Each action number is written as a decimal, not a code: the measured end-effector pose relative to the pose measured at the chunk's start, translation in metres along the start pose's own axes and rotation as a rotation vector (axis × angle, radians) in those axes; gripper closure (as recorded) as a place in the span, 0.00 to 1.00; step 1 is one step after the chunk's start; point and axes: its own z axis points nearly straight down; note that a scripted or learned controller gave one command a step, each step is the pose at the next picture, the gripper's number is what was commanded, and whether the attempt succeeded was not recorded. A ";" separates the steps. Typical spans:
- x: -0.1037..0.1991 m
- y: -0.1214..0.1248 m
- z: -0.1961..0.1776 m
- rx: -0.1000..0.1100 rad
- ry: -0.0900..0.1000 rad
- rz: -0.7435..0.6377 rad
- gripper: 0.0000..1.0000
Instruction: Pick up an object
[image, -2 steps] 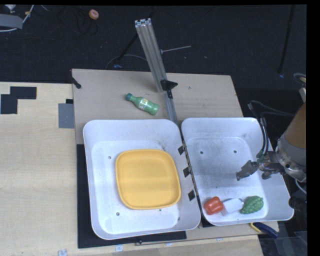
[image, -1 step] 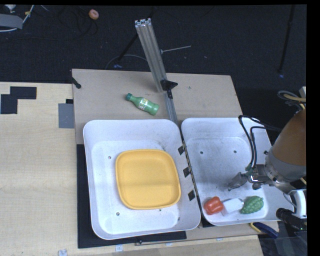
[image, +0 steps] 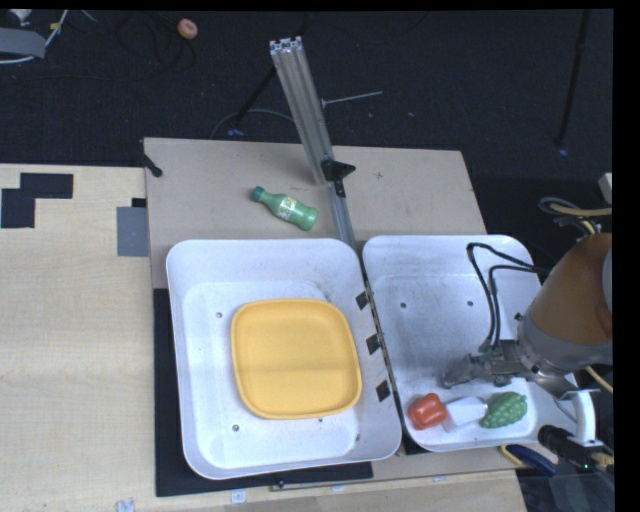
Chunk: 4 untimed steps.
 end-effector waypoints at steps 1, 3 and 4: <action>-0.001 0.000 -0.012 -0.003 -0.001 0.003 1.00; -0.008 -0.005 -0.110 -0.003 -0.001 0.002 1.00; -0.009 -0.005 -0.131 -0.002 -0.001 0.002 1.00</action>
